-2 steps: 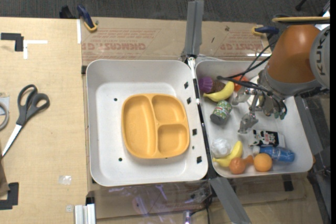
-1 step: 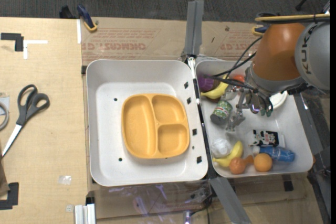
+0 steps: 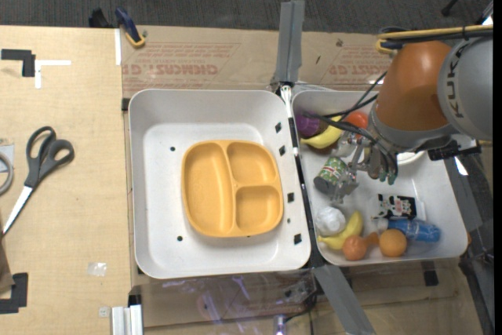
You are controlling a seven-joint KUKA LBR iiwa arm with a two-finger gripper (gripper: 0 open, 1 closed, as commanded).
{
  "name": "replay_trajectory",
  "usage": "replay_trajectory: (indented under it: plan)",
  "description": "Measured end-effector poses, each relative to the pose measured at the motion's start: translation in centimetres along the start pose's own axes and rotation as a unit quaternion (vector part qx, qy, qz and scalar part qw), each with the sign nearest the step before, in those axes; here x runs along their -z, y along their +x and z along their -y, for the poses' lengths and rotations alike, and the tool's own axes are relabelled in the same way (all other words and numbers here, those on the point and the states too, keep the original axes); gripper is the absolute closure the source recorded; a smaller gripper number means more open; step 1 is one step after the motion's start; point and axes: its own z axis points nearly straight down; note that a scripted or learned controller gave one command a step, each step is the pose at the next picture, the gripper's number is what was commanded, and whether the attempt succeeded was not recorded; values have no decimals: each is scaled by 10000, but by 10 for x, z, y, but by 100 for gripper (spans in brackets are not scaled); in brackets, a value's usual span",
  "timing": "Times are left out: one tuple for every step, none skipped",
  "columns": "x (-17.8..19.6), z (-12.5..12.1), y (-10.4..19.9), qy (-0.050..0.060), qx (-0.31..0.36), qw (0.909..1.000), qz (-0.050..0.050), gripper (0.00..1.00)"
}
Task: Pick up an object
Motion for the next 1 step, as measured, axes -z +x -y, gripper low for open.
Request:
replay_trajectory:
  plan:
    - [0,21,59,2,-62,10000,7,0]
